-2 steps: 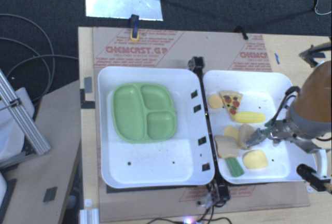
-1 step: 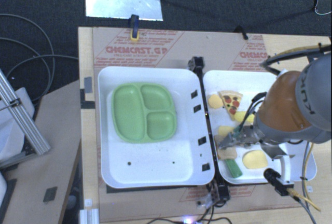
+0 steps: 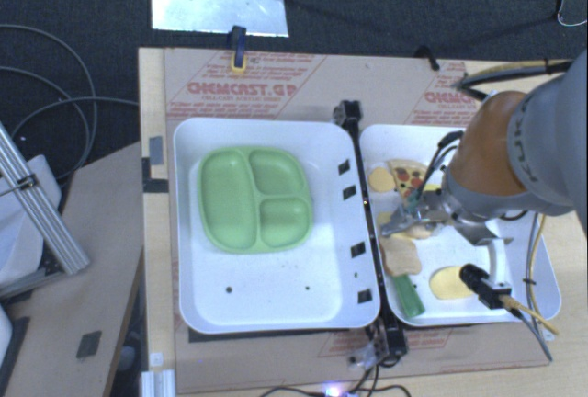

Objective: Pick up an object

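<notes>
Several toy foods crowd the right bin (image 3: 551, 294) beneath the tool (image 3: 411, 221), lowered among them for picking; whether it pinches anything, I cannot tell.

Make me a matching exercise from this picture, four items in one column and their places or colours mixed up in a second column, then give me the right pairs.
Column one:
1. divided plate
2. pizza slice
3. green stick
4. gripper

Column two:
A. top of the right bin
B. pale green, in the left bin
C. over the middle of the right bin
D. near edge of the right bin

Pairs: 1-B, 2-A, 3-D, 4-C
</notes>
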### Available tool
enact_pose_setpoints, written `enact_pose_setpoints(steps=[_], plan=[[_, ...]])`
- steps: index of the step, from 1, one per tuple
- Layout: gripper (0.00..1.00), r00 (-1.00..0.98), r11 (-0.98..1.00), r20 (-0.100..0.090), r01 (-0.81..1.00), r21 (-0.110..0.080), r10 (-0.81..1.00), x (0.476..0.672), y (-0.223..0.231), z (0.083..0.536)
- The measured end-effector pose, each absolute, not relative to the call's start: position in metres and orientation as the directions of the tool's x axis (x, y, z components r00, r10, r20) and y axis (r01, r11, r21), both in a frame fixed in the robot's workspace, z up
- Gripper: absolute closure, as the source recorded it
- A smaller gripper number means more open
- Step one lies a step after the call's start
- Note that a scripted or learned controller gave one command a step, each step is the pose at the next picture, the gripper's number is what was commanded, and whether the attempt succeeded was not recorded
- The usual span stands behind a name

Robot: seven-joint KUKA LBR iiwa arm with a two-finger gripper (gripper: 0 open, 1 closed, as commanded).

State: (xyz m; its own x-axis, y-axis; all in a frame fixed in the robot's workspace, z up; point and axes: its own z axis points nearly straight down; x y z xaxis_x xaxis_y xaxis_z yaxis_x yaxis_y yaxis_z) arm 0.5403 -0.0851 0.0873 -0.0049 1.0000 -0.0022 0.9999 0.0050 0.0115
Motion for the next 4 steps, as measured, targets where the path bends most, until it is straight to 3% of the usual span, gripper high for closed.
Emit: enact_pose_setpoints(steps=[1,2,3,4], plan=[[0.0,-0.008,0.008,-0.002,1.0,0.013,1.0,0.529,0.014,0.191],[0.0,0.002,-0.002,0.0,1.0,0.0,1.0,0.498,-0.025,0.184],[0.0,-0.001,0.001,0.001,1.0,0.001,1.0,0.487,-0.017,0.184],[1.0,-0.004,0.004,0.001,1.0,0.005,1.0,0.488,-0.017,0.195]])
